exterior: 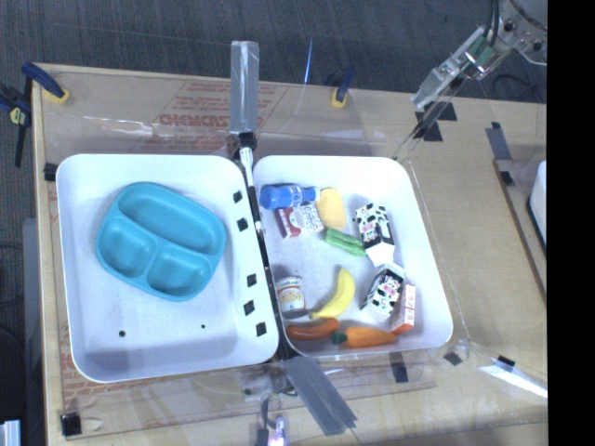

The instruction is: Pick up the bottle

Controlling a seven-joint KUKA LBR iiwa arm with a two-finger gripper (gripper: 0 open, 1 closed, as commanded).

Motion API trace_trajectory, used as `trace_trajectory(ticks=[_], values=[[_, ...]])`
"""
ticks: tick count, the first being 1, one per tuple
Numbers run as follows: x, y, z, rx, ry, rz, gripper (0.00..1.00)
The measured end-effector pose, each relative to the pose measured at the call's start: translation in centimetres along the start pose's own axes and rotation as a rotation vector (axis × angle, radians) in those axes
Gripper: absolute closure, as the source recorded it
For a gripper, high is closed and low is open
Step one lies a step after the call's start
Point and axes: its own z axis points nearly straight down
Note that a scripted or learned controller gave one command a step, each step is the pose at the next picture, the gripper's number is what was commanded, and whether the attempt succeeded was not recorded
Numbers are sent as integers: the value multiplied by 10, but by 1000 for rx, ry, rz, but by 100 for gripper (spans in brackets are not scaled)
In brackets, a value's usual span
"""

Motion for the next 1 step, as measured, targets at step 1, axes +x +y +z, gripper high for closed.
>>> trace_trajectory(ticks=[1], values=[[85, 1, 81, 3, 4, -433, 100]])
